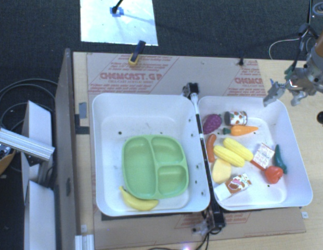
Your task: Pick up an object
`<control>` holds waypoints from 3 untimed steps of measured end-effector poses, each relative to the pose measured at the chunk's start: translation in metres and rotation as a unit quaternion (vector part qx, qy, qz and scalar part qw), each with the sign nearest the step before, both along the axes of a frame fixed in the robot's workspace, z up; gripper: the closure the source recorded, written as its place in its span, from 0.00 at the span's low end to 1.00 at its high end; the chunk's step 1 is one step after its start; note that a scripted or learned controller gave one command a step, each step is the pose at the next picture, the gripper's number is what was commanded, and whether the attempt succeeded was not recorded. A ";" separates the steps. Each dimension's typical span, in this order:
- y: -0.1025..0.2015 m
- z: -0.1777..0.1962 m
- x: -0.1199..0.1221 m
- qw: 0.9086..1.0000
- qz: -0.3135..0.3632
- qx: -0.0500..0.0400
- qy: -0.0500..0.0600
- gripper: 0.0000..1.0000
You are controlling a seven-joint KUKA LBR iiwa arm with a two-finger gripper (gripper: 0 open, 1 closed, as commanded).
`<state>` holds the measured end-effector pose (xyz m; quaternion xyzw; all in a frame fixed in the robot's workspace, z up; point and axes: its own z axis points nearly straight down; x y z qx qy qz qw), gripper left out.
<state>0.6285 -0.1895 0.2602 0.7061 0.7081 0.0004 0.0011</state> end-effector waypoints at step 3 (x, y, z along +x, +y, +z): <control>0.078 -0.165 -0.079 1.000 -0.001 0.000 -0.001 1.00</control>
